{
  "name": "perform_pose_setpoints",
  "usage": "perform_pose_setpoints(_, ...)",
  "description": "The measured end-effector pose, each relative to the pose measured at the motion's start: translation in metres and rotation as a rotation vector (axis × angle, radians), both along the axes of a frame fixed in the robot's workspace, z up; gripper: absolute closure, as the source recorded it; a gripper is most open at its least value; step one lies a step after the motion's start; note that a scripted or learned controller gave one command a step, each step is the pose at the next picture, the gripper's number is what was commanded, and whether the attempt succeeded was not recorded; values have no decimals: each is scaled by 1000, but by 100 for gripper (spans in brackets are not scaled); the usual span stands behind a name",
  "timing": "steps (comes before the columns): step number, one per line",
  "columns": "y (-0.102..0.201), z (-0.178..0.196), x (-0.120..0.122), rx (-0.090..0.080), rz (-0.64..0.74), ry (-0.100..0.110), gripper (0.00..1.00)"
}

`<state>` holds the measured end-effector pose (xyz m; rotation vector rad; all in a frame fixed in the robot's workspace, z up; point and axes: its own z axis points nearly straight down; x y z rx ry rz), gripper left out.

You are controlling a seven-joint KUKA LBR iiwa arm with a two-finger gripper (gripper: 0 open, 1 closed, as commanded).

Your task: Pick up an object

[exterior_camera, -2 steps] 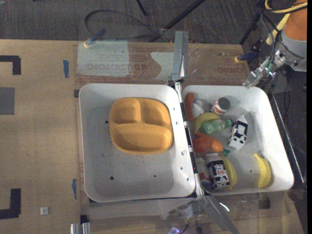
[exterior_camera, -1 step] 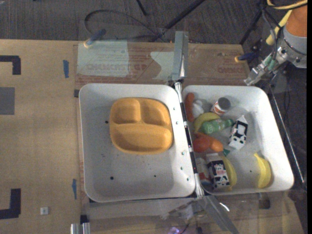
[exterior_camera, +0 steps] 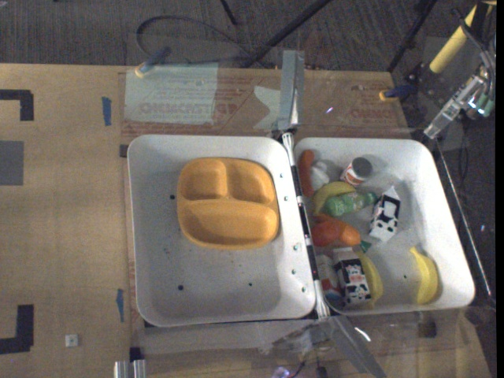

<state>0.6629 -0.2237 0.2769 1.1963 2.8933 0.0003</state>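
Two glossy white bins (exterior_camera: 157,290), moulded orange divided plate (exterior_camera: 228,201), jaws' state indiscernible

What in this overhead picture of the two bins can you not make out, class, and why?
- Gripper: at the camera view's top right corner, blurred, so open or shut is unreadable.
- Small can: label too small to read.
- Carton by the divider: partly covers whatever lies under it.
- Orange plate: compartment contents, if any, too faint to judge.

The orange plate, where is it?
The orange plate lies in the left bin, toward its far side, close to the divider shared with the bin of toy food.
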Motion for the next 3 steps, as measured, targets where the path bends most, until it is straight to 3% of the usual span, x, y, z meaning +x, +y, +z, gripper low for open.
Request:
perform_pose_setpoints(1, 2, -28, -10, 2, 349, 7, 100)
perform_pose_setpoints(2, 2, -25, -4, -4, 638, 2, 100)
perform_pose_setpoints(3, 3, -12, -2, -8, 637, -9, 100)
